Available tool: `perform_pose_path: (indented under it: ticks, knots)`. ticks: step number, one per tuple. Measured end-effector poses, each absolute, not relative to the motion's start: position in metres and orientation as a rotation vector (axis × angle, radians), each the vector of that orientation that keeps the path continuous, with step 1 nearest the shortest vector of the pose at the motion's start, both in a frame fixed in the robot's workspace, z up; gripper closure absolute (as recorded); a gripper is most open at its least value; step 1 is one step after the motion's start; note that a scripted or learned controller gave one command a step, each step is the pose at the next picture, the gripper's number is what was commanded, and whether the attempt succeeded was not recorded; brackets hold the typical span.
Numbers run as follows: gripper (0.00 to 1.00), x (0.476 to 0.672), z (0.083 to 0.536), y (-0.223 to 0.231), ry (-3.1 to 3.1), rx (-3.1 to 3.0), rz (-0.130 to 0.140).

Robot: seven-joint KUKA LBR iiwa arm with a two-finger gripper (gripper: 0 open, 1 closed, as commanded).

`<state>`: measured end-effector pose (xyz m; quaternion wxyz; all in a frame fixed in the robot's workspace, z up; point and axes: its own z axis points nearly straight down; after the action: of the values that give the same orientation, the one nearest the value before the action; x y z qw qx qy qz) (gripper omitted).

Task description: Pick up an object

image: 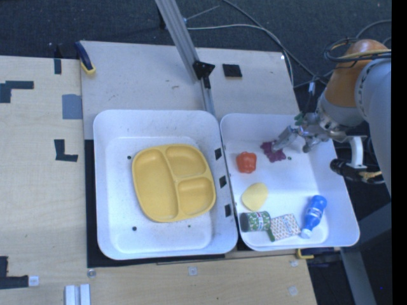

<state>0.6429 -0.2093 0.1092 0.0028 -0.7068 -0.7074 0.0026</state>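
Gripper low over the right bin, at the small purple object.

The purple piece lies near the bin's upper middle, just beside the fingertips; whether the fingers are parted or closed on it cannot be told. It looks small, light and irregular, probably soft plastic, likely to slip sideways; a pinch across its narrower middle seems safest. The orange object sits close by.

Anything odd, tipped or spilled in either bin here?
Nothing spilled or broken. In the right bin, the blue bottle and the green can lie on their sides. The yellow tray sits slightly askew in the left bin.
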Motion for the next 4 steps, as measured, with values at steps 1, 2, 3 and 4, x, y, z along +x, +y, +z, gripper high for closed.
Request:
perform_pose_path:
  ticks: [1,2,3,4]
  knots:
    - [0.00,0.645,0.088,-0.210,-2.225,-2.223,0.000]
    - [1.00,0.646,0.100,-0.208,-2.230,-2.223,-0.007]
    - [1.00,0.647,0.142,-0.209,-2.224,-2.222,-0.001]
    - [1.00,0.639,0.199,-0.206,-2.226,-2.222,-0.002]
